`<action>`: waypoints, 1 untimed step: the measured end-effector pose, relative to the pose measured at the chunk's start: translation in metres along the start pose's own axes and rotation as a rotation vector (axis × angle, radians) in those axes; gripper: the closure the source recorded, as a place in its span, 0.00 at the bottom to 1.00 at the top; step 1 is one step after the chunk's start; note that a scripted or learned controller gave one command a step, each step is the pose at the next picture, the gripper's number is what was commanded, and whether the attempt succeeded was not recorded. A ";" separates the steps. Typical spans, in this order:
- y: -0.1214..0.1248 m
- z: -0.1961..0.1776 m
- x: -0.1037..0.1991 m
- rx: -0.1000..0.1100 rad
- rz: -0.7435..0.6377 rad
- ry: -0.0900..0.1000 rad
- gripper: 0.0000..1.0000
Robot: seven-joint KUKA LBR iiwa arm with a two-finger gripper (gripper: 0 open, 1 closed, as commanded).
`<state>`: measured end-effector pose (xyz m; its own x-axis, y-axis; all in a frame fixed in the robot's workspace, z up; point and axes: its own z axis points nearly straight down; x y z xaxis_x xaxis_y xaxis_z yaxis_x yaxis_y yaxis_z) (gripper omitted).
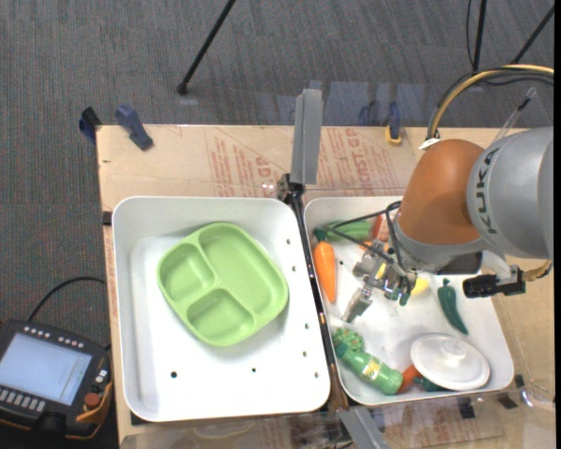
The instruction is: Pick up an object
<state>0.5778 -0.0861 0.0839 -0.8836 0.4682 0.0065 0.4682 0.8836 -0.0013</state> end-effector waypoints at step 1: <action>0.000 -0.006 0.001 0.003 -0.005 0.006 1.00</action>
<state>0.5769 -0.0857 0.0901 -0.8858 0.4638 0.0125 0.4638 0.8859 -0.0045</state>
